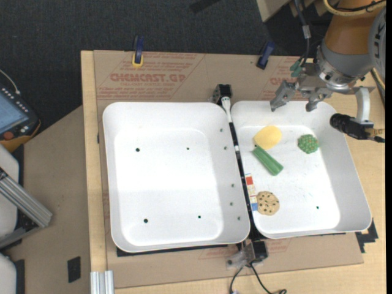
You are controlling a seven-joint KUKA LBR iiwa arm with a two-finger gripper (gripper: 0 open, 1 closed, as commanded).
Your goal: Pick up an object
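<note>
Two white bins (pixel 162 176) sit on a brown desk (pixel 92 164). A green stick (pixel 267 161) slants toward the bottom right. The tool (pixel 294 100) hangs spread wide, holding nothing.

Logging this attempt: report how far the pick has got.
Done: nothing lifted. In hand: the gripper is open, nothing between its fingers, above the right bin's far edge. Left: descend and grasp one item, such as the yellow piece or green ball.
</note>
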